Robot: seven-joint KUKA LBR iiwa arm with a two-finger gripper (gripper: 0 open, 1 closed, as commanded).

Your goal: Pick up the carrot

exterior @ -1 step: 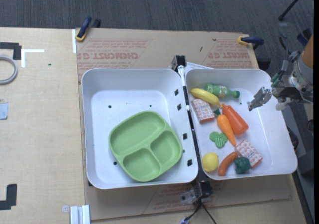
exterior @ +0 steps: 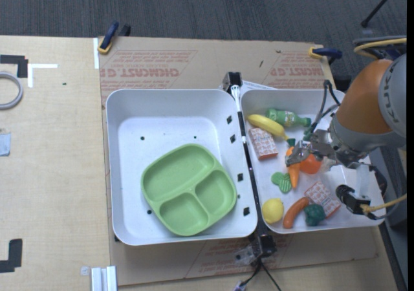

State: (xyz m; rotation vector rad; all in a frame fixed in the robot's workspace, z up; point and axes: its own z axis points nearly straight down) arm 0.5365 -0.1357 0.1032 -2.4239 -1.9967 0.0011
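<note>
1. Camera view: small orange plastic carrot (exterior: 293,176) with green leafy top lies in the right white bin (exterior: 359,218), long axis running twelve to six.
2. Pincer (exterior: 299,153) sits at the carrot's twelve o'clock tip; I cannot tell its state.

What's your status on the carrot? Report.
Pincer low in right bin, directly over carrot. Grasp unconfirmed. Orange fruit, banana crowd close.

arm (exterior: 378,105) cut off at right edge, carrot (exterior: 294,174) top hidden behind tool (exterior: 299,153)
</note>
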